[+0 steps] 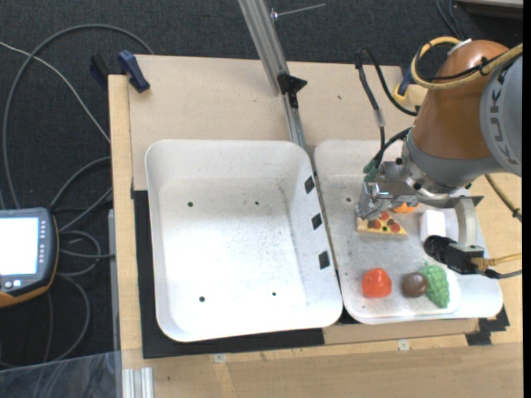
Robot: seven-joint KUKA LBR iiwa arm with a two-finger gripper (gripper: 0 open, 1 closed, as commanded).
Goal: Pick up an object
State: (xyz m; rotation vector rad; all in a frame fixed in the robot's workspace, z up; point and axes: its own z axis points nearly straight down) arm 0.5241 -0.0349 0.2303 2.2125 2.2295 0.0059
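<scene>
1. Pizza slice toy (382,225) is seen in the right bin (332,164), directly under the end effector (376,196); this is judged the intended target.
2. End effector opening cannot be told; contact with the slice is unclear.
3. Red object (377,283), brown object (414,284) and green object (436,284) are noted near the front rim, apart from the slice.
4. Left bin (166,168) is noted alongside.

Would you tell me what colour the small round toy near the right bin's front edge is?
Red; the small round toy shows clearly in the camera view.
</scene>
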